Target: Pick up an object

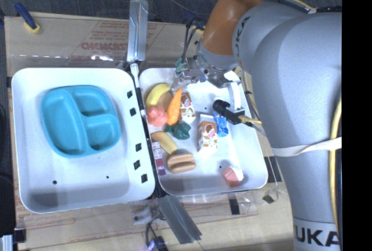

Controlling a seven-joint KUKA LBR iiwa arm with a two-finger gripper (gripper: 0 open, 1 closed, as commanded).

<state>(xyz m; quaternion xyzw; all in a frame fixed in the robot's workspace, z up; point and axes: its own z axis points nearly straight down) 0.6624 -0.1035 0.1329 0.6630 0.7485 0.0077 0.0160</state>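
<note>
Fingers of the gripper [187, 74] hang at the right bin's [251, 171] twelve o'clock edge; whether they are spread or pressed together I cannot tell. Just below them, toward six o'clock, lies the carrot [174, 107], its long axis running twelve-to-six.

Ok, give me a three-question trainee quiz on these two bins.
1. True or false: the blue divided plate lies in the left bin.
2. Which item lies nearest the right bin's front edge? A) hot dog B) carrot C) lemon
3. Fill in: the gripper is above the right bin's ____ end.

Key: 1 true; 2 A; 3 far.
</note>
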